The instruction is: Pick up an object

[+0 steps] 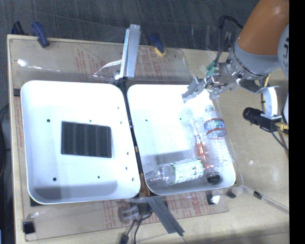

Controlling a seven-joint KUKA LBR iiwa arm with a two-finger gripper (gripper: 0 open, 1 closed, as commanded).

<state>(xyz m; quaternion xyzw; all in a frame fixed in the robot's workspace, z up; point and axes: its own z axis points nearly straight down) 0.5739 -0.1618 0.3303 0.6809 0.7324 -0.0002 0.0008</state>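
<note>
Right bin (157,111) holds the pickable stuff, all clustered in its near-right part. Clear plastic bottle (179,172) with a pale label lies on its side along the near wall, cap end pointing toward the divider between the bins. Second clear bottle (216,133) with a blue-and-red label lies roughly lengthwise along the right wall, neck toward the far side. Between them, a thin clear tube with orange content (201,149), also lying lengthwise, just beside the second bottle. Small dark round object (213,177) in the near-right corner, close to the base end of the first bottle; can't tell what it is.

Gripper (195,89) sits at the far-right corner of the right bin, up near the rim. Nothing visible between its fingers, so it's got hold of nothing. Fingers look spread a bit, but they're small and blurred, so I can't tell how far open they are. Second bottle's neck is the closest item, near the gripper but apart from it on the near side. First bottle and dark object are well apart from it, at the opposite end of the bin.

Left bin (40,136) has a dark ribbed rectangular mat (86,139) lying flat in the middle.
</note>
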